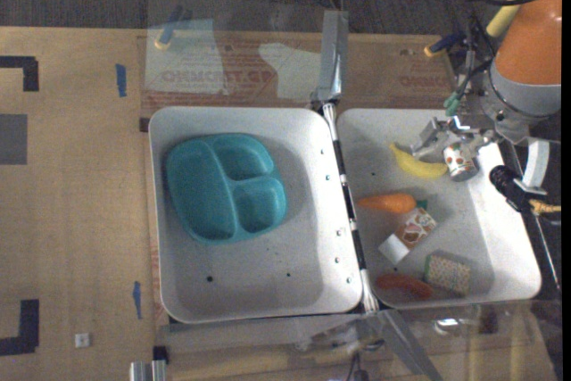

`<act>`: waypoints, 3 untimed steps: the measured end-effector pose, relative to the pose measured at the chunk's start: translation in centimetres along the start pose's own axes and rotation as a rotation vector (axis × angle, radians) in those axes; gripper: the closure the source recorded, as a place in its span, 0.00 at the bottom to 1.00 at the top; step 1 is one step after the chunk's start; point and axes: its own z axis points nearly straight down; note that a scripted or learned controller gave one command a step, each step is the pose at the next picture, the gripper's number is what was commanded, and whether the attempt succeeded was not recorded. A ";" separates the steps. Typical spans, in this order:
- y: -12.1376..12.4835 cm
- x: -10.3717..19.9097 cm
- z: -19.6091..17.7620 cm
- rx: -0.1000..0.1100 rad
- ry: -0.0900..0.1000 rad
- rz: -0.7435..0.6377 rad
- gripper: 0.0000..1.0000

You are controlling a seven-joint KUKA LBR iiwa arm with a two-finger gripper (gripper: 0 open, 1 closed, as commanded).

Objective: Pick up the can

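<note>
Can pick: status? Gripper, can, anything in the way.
Gripper low over right bin, far end. Can beside it, not seen between fingers. Banana lies close alongside the can.

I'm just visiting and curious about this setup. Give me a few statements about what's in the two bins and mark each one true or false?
1. The teal divided plate lies in the left bin. True.
2. The banana lies in the left bin. False: it lies in the right bin, near its far side.
3. The carrot lies between the banana and the small carton. True.
4. The can stands on the teal plate. False: it is in the right bin, beside the banana, close by the tool.
5. The sponge sits near the right bin's front edge. True.
</note>
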 end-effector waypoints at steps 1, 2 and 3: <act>-1.2 -5.6 2.1 0.001 0.000 0.044 0.00; 3.0 -8.8 11.5 -0.027 -0.001 0.178 0.00; 1.3 -8.5 11.7 -0.039 0.003 0.276 0.00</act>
